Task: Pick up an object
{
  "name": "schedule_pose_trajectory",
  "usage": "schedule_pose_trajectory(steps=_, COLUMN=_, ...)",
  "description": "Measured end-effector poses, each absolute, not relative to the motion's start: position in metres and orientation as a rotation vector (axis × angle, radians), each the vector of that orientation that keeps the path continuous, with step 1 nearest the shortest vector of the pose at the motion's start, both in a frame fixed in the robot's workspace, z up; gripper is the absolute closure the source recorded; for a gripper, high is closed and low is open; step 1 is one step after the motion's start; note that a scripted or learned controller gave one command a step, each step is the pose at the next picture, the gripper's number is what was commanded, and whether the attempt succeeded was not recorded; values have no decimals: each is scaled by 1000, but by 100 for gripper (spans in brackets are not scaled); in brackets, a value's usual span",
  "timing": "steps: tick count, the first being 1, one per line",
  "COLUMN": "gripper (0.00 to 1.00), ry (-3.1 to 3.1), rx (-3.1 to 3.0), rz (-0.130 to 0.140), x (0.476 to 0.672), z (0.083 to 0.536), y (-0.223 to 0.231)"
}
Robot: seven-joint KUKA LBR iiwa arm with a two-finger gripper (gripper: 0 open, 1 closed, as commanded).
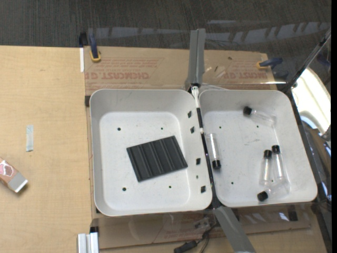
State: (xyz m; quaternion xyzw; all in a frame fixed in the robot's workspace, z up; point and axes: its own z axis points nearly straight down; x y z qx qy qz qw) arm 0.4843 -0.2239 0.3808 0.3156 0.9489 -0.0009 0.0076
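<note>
With nothing lifted yet, a black ribbed mat (157, 158) and capped clear vials (276, 165) are lying in their bins; the pincer's state cannot be told.

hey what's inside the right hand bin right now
The right bin holds clear tubes with black caps: one along its left wall, one near the back, and a cluster of about three at front right. Their contents are too small to make out.
</note>
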Motion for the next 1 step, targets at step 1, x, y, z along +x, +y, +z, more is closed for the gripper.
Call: schedule_pose_trajectory(steps=1, gripper=100, ry=2963, rx=987, rz=-4, x=486, z=390, y=-225)
